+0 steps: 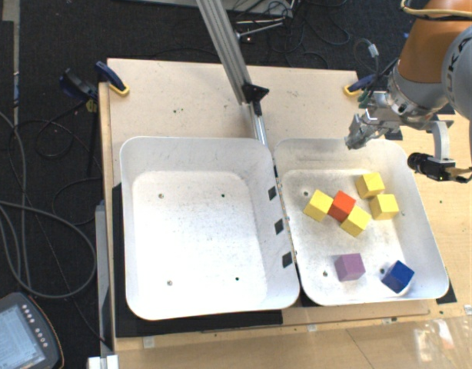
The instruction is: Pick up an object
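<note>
The right bin (420,229) holds several small blocks. Yellow blocks lie in a cluster: one (318,204) at the left, one (370,184) at the top, one (385,205) at the right and one (356,221) below. An orange-red block (343,205) sits among them. Nearer the front lie a purple block (349,267) and a blue block (397,276). My gripper (360,134) hangs over the bin's far rim, above and behind the cluster, with nothing seen between its fingers.
The left bin (144,206) stands beside the right one. A slanted metal pole (224,37) runs from the top down to the gap between the bins. Yellow-and-blue clamps (113,79) sit at the bench's far corners. Cables lie on the floor at the left.
</note>
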